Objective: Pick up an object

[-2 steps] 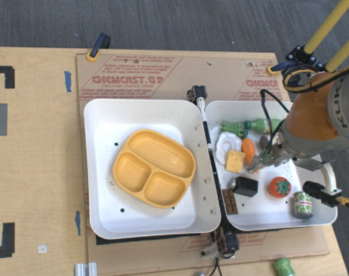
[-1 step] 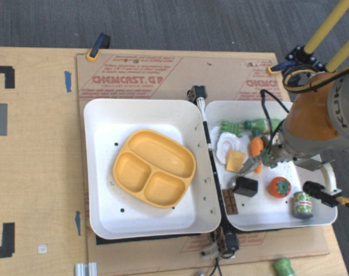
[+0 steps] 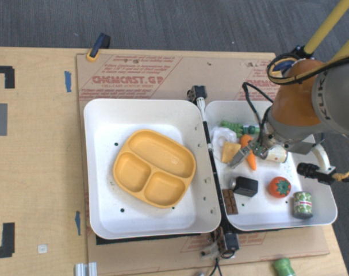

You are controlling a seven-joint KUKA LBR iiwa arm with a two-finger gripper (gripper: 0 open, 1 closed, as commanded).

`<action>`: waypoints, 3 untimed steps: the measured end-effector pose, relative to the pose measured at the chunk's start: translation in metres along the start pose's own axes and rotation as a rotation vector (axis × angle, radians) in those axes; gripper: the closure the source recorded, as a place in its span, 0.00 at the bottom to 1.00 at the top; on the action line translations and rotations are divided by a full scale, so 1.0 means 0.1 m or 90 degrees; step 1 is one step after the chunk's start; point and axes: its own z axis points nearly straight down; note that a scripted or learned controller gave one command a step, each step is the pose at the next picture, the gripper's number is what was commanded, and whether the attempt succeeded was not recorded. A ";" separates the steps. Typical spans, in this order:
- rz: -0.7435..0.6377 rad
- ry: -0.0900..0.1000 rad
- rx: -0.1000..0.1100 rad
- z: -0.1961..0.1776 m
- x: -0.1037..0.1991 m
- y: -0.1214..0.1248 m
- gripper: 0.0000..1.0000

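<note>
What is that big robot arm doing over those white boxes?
The robot arm's gripper is down in the right bin, poking among small toy foods. Its tips are right beside a little carrot and a pale yellow wedge. It is trying to pick something up, but nothing is clearly caught yet. A toy tomato, a black block and a small can lie nearby. The left bin holds a yellow divided plate.

robot lab; taped bench (image 3: 36, 154), white bins (image 3: 99, 211)

An orange toy carrot (image 3: 252, 160) is seen lying aslant in the right bin (image 3: 321, 209), beside a yellow cheese wedge (image 3: 230, 152), with a red tomato (image 3: 280, 187) nearby.
</note>
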 end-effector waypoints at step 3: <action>0.165 0.001 0.002 0.00 0.08 -0.02 0.00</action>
